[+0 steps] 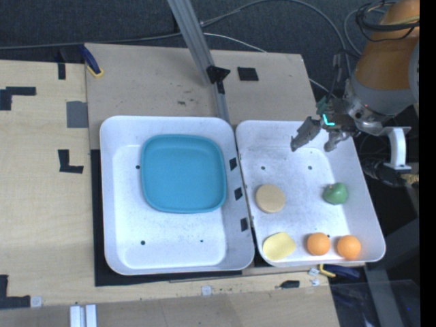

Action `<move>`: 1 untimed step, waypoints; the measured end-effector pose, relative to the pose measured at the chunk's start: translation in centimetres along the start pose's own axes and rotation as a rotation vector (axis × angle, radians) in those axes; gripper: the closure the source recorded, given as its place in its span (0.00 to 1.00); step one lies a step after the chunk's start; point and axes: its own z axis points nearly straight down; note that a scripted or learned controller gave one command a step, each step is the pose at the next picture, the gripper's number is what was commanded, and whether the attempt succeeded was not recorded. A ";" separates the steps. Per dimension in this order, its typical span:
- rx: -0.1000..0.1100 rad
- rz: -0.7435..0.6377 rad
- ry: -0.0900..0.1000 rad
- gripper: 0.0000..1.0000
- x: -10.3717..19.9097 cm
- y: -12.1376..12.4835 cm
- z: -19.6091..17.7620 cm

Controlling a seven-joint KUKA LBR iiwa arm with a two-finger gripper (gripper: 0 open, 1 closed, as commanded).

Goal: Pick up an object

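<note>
Pincer point(317, 137) hangs spread open with nothing in it, over the far end of the right bin point(364, 182). Nearer lie a green piece point(335, 193), a tan disc point(270, 199), a yellow piece point(278, 245) and two oranges point(317, 244) point(348, 246). Left bin point(116, 203) holds a blue plate point(182, 173).
</note>
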 end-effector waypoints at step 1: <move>0.000 0.000 0.000 0.00 0.0 0.0 0.0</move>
